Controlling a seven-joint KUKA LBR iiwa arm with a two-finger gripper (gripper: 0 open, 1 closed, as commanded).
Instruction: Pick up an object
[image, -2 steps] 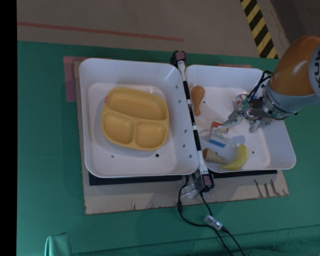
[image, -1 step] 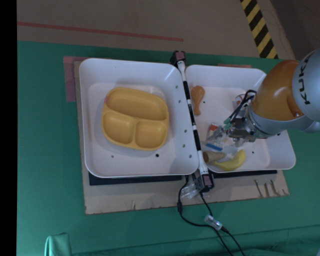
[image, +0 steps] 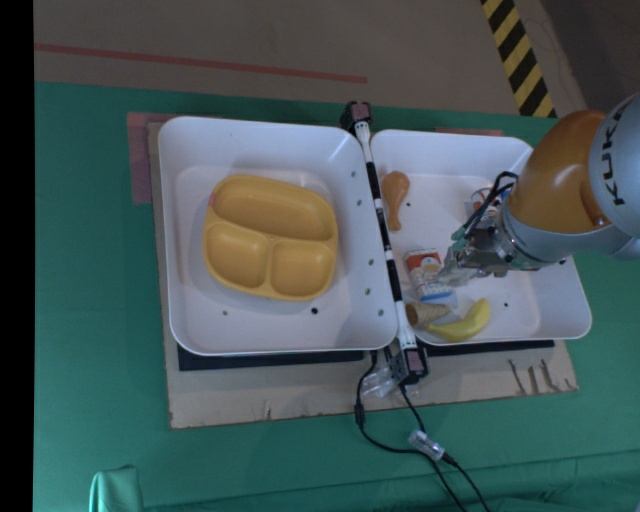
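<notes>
Gripper (image: 452, 268) sits low in the right bin (image: 560, 300), over the small carton (image: 424, 264); finger state cannot be told. Risk: crowded banana (image: 466, 322) and cone (image: 430, 312) may deflect the grasp.

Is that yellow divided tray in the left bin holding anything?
Empty. All three compartments of the yellow tray show bare yellow bottoms; it lies flat in the left bin.
</notes>
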